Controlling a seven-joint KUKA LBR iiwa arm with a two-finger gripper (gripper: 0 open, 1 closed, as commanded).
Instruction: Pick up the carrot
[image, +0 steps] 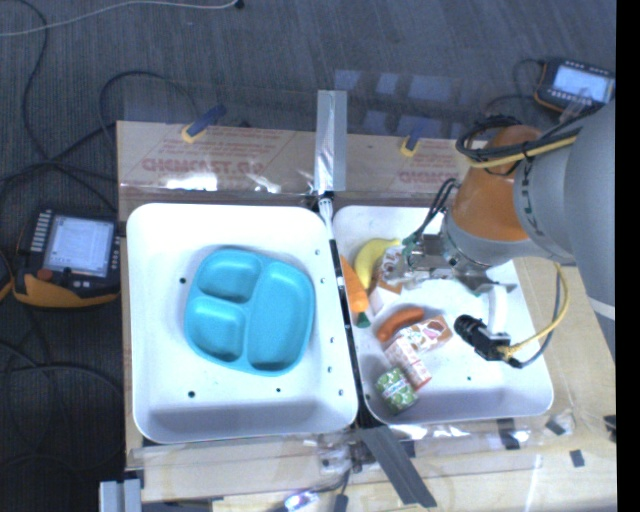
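Orange and tapered, the carrot (352, 288) is lying along the inner wall of the right bin (520, 395), just beside the divider between the two bins and a little to the far side of the gripper (392, 270) as seen from the arm. The gripper is hovering near the banana (368, 262), with the carrot just beyond it; whether the jaws are standing apart or together I cannot tell, since the metal hardware is blurring into the clutter.

The likely trouble is crowding. The carrot is pressing close to the wall, so one finger may be finding no room on that side and sliding off the smooth, rounded surface. The curved yellow banana is sitting right beside the jaws and could be getting caught instead. Nearer the front rim from the jaws, a reddish sausage-shaped piece (399, 321), a printed carton (416, 350) and a small green packet (396, 388) are lying close together.

In the left bin (150, 400), a glossy blue sectioned plate (248, 308) is resting, well apart from the jaws.
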